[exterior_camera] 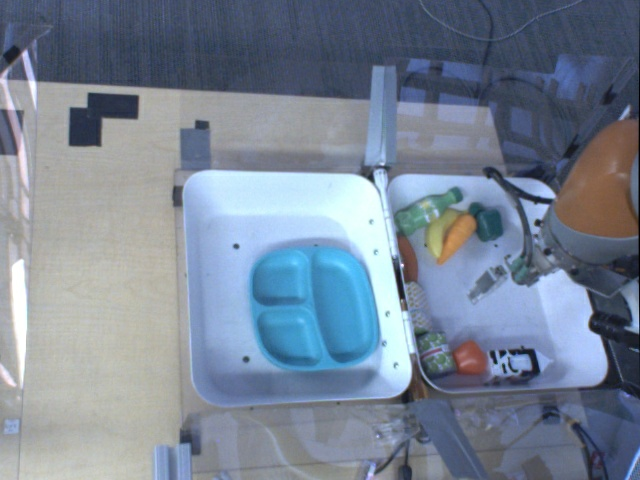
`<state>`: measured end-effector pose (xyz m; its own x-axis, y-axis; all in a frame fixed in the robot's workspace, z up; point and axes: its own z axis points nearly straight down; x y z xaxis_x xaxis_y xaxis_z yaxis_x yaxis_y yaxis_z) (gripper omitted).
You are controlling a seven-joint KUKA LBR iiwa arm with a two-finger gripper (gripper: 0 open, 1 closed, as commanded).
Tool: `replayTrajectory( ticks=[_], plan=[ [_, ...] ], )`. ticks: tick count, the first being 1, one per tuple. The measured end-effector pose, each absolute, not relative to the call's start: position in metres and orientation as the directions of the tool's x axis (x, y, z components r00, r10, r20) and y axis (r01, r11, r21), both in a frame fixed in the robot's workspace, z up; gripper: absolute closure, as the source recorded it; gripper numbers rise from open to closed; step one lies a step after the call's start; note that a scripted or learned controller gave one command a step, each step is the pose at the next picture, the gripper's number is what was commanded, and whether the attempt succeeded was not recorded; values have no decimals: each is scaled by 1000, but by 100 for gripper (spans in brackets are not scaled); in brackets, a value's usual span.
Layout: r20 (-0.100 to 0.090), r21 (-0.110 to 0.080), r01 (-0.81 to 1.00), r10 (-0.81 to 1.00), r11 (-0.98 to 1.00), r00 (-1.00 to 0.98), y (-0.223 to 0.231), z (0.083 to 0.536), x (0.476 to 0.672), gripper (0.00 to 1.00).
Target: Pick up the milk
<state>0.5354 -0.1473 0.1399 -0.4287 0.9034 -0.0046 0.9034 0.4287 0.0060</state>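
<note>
The milk (516, 364) is a small black-and-white carton lying on its side near the front edge of the right bin (560, 313). My gripper (488, 284) hangs over the middle of that bin, reaching in from the right under the grey and orange arm (600, 203). It is up and to the left of the milk, well apart from it, with nothing seen in it.
A red tomato-like piece (470, 358) and a small can (434, 351) lie just left of the milk. A green bottle (428, 209), banana (440, 231), carrot (456, 237) and dark green piece (488, 223) sit at the back. The left bin (215, 298) holds a blue divided tray (313, 305).
</note>
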Motion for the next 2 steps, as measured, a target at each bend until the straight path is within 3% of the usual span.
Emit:
replayTrajectory(
  ticks=[1,2],
  plan=[
    [-6,6,895,895,447,-447,-195,109,609,0],
    [-4,5,956,956,295,-295,-206,143,510,0]
  ],
)
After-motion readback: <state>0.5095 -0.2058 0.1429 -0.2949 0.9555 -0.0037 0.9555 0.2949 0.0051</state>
